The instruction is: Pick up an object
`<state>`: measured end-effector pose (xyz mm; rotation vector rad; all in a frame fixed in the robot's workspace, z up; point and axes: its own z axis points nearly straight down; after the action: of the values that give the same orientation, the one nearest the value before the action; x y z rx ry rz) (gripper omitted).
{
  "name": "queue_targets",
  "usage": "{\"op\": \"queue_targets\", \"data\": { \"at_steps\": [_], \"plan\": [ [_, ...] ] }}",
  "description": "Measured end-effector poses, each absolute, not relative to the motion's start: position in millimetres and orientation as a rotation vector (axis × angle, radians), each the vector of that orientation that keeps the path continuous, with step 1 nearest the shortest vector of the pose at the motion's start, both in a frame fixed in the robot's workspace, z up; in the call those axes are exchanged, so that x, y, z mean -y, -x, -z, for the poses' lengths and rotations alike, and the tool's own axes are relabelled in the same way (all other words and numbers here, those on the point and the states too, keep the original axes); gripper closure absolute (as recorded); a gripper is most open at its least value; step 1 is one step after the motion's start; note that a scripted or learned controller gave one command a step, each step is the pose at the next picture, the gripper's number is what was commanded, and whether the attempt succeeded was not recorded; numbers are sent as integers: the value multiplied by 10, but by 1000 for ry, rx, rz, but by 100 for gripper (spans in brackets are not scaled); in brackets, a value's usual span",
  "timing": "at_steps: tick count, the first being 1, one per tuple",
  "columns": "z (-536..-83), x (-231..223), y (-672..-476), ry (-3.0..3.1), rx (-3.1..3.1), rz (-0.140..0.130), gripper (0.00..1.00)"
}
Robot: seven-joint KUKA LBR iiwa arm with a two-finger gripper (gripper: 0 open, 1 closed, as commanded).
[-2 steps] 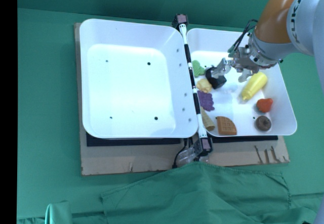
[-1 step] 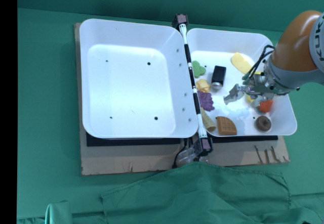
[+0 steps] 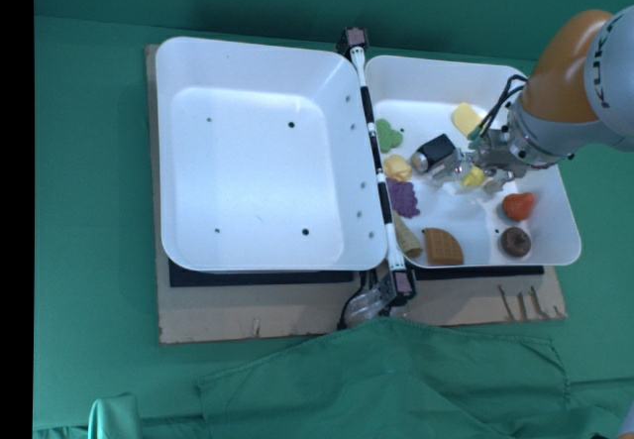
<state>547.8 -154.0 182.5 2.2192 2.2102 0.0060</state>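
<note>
Here we start with the small yellow piece (image 3: 473, 175), which sits in the right bin (image 3: 547, 247) at about the bin's centre, right under the gripper (image 3: 466, 172). We see it beside the metal fingertips, touching or nearly so, but we cannot tell whether it is truly clamped between them, nor whether the tool is spread or clenched; the fingers blur into the object and the black body of the gripper at nine o'clock of it.

Moving outward, a pale yellow block (image 3: 466, 118) lies at twelve o'clock of the gripper, near the far wall. At three to four o'clock sits a red-orange fruit (image 3: 518, 206), and just beyond it, at five o'clock, a dark brown doughnut (image 3: 515, 242) near the bin's near-right corner. At six o'clock lies a tan wedge like a slice of bread (image 3: 443, 247), with a cream cone (image 3: 408, 237) just beside it at its nine o'clock. Along the bin's left wall we find purple grapes (image 3: 402, 195), a yellow-orange lump (image 3: 397, 167) above them, and a green piece (image 3: 387, 135) further toward twelve o'clock.

The grey arm (image 3: 584, 95) with its orange band comes in from three o'clock, over the right bin's far-right corner. The left bin (image 3: 198, 70) lies at nine o'clock, both bins on a cardboard sheet (image 3: 198, 323) on green cloth (image 3: 79, 179).
</note>
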Motion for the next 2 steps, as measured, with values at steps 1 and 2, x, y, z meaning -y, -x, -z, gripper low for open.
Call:
{"op": "queue_targets", "data": {
  "at_steps": [1, 2],
  "plan": [
    [-1853, 1700, -4693, -2217, -2199, -13, 0],
    [-2824, 1322, -4693, -2211, -2215, -13, 0]
  ]
}}
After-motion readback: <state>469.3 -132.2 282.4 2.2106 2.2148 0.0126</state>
